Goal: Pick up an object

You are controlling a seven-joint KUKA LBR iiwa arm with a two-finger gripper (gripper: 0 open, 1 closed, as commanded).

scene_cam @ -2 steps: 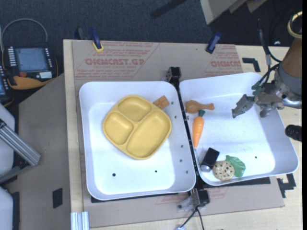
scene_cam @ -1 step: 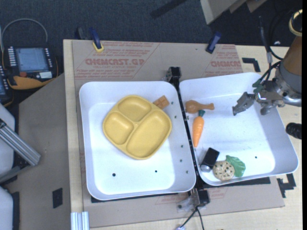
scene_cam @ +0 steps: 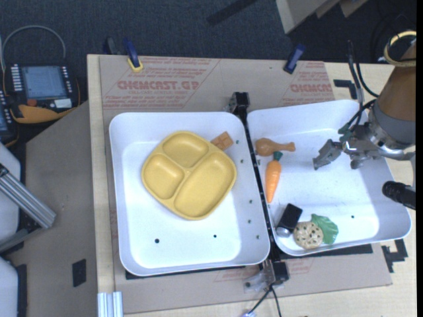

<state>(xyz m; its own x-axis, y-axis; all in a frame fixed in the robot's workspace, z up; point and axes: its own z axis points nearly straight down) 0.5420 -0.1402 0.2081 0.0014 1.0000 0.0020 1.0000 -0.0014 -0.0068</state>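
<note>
orange plastic toy carrot (scene_cam: 273,179) lies well left of the spread, empty two-finger gripper (scene_cam: 341,154); approach squarely, straddling its middle

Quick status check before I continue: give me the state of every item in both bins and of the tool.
yellow divided plate: upright in left bin, compartments bare
brown block: at the plate's far rim
chicken drumstick: lying flat, right bin
carrot: lying flat, below the drumstick
black block: near the cookie
cookie: flat, overlapping green leaf
tool: open, above right bin, holding nothing
</note>
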